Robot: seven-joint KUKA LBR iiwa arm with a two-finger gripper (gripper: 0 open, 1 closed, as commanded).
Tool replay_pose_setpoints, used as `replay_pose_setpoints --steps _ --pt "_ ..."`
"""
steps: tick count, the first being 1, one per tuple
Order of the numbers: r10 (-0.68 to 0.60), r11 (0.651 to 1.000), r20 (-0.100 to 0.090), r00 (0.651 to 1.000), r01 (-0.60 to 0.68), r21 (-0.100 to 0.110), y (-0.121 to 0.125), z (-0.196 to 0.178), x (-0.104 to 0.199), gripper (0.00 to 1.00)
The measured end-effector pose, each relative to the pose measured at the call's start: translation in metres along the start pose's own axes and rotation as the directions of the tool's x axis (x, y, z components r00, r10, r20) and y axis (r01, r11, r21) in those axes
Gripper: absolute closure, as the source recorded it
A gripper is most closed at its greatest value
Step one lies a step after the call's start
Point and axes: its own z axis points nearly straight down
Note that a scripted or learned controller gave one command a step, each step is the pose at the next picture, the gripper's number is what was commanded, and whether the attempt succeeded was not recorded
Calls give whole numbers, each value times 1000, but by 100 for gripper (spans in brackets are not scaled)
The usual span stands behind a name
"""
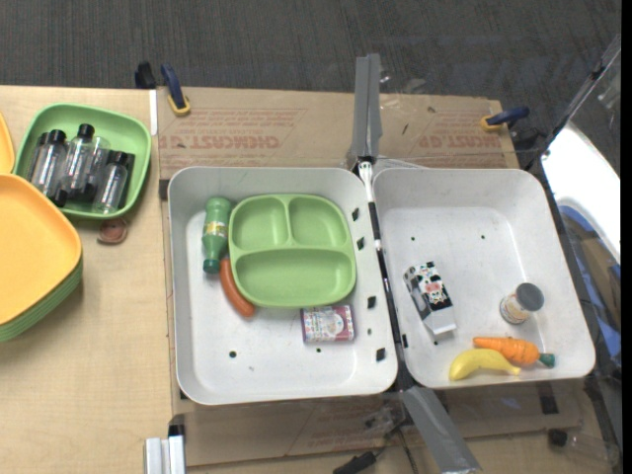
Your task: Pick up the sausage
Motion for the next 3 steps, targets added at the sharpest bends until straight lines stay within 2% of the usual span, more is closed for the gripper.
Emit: replay_pose_setpoints --steps 1,2,3 --pt "-392 920 1 920 392 -2 14 0 -9 100" --pt "270 963 -3 963 -270 2 -20 0 13 100" --pt "162 987 0 987 -162 1 -11 0 8 100"
